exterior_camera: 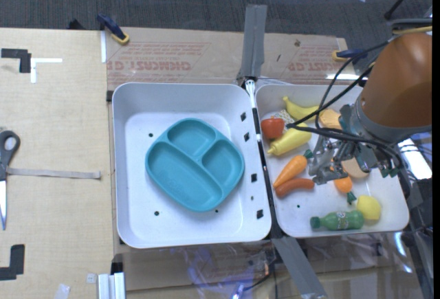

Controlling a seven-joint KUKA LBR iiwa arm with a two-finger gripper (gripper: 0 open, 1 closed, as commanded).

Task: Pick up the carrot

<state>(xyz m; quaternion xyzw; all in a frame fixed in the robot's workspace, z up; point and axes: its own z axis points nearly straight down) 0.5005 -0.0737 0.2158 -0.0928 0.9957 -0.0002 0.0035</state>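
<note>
Across the table's right bin [385, 225], we see the carrot [290, 170] lying unlifted among toy foods, our gripper [322, 167] poised just beside it, whether its fingers are parted or closed we cannot tell.

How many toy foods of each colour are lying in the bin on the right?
Counting those I can make out; the arm hides part of the bin.
Yellow: 3, banana, corn-like piece, lemon
Orange: 3, carrot, small piece, round piece
Red: 2, tomato, pepper
Green: 1, bottle
Total: 9
</note>
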